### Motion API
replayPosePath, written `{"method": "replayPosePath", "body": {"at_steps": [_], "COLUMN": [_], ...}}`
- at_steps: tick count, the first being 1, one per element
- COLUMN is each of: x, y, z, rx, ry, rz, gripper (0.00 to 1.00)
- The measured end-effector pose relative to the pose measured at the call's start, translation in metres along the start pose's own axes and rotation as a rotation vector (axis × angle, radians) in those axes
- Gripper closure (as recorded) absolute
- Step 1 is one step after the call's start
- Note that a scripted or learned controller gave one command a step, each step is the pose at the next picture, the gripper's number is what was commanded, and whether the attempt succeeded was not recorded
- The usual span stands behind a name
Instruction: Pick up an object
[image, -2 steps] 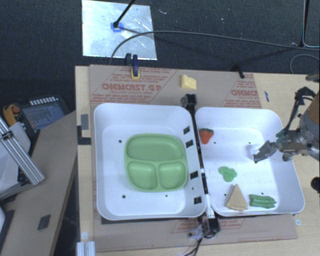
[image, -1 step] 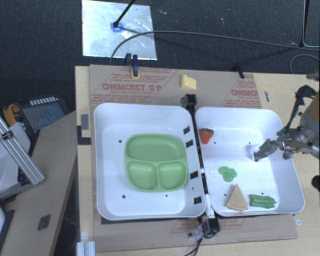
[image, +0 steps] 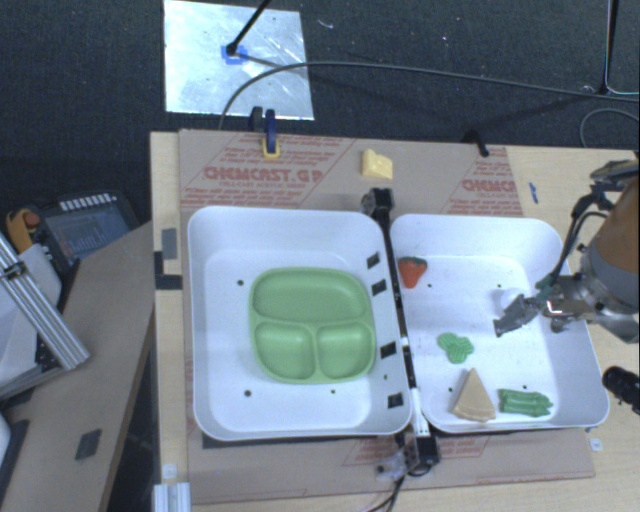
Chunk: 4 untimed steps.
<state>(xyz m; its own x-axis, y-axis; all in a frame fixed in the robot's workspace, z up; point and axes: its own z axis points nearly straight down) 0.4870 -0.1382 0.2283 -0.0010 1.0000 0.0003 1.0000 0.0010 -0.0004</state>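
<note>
Tan wedge (image: 473, 397) and green bean pod (image: 525, 403) at near edge of right bin (image: 500, 235); broccoli (image: 456, 347) just beyond. Pincer (image: 512, 315) over bin middle, grasping nothing, spread unclear. Approach step; next: descend onto chosen item.

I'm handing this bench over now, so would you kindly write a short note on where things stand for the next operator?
Gripper: low over the right bin, nothing visibly held.
Right bin contents: red strawberry-like toy at the far left corner, green broccoli-like piece mid-left, tan wedge and green pod-like piece along the near wall.
Left bin: green divided plate.
A yellow wedge lies outside the bins on the cardboard.
Done: nothing picked yet.
Left: grasp and lift one object; the broccoli-like piece looks nearest.
</note>
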Motion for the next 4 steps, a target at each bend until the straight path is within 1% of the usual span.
{"method": "replayPosePath", "body": {"at_steps": [2, 3, 4], "x": [0.005, 0.004, -0.007], "y": [0.003, 0.005, 0.008], "z": [0.084, 0.072, 0.021], "rx": [0.002, -0.003, -0.008], "ry": [0.001, -0.001, -0.003], "rz": [0.000, 0.000, -0.001], "gripper": [0.00, 1.00, 1.00]}}
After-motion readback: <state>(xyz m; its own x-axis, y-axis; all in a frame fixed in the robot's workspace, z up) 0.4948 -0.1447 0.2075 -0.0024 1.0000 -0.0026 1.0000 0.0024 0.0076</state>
